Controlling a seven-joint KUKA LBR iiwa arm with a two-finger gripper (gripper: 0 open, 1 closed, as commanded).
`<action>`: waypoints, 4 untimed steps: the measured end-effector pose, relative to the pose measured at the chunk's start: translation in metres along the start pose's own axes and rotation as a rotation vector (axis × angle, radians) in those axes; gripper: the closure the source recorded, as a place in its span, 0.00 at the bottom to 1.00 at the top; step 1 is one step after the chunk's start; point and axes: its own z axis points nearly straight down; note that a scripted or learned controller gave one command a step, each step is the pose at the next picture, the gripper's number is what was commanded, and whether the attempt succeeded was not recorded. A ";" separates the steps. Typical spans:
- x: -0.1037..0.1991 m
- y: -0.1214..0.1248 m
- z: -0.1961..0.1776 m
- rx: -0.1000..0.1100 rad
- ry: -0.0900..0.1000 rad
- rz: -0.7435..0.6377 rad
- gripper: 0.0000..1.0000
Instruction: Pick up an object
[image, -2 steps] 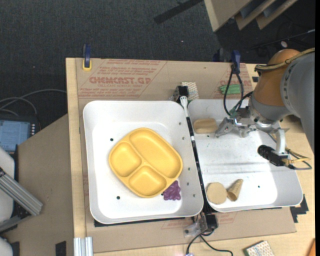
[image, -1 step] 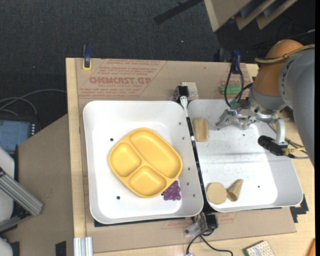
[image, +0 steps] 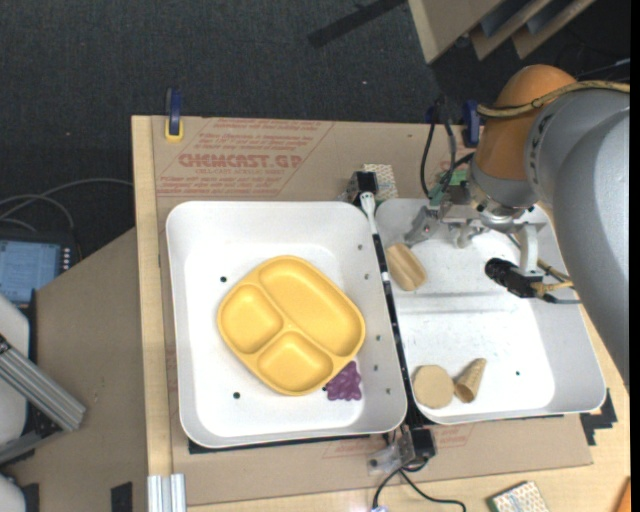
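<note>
Dark carpet all round a cardboard-topped bench (image: 250, 150) bearing two white bins side by side. Low over the far end of the right bin (image: 560, 390), the gripper (image: 452, 226), just right of and slightly beyond the tan block (image: 405, 267), apart from it. Impossible to tell from this angle how far open, or whether holding anything. Tan block tilted, lying against the wall shared by both bins. Nearer the camera than the block and well apart from it, a round tan disc (image: 433, 386), with a tan cone (image: 470, 378) just beside, further right. Left of the block, across the shared wall, in the left bin (image: 190, 300), a yellow three-part plate (image: 290, 325). Down-left of the block, at the plate's near right edge, a purple grape bunch (image: 344, 382).
</note>
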 end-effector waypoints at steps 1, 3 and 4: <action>0.000 -0.001 0.000 0.003 -0.001 0.004 0.00; 0.016 -0.001 0.000 0.005 0.000 0.003 0.00; 0.014 -0.032 0.000 0.009 0.001 0.005 0.00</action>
